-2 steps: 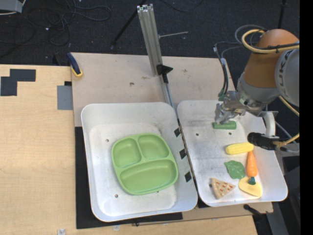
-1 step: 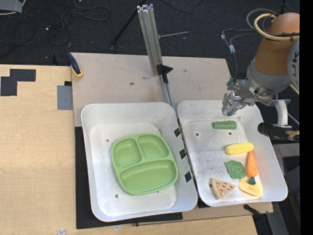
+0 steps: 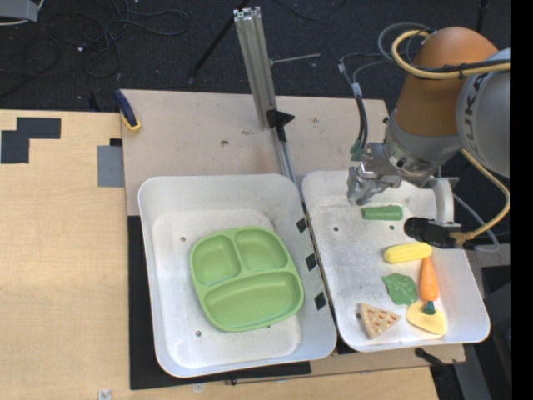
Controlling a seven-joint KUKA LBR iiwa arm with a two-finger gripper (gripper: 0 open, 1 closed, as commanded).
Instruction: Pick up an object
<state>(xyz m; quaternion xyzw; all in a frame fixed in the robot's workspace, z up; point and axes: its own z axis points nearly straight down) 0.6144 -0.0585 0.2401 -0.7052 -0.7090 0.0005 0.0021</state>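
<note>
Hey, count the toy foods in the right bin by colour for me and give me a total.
Green: 2, bar and leaf
Yellow: 2, corn and cheese wedge
Orange: 1, carrot
Tan: 1, pizza slice
Total: 6

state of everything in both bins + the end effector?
green divided plate: flat in left bin, compartments bare
green bar: flat, right bin, just below end effector
corn: on its side
carrot: lying, tip pointing up-frame
green leaf: flat
pizza slice: flat
yellow wedge: flat
end effector: holds nothing visible
</note>
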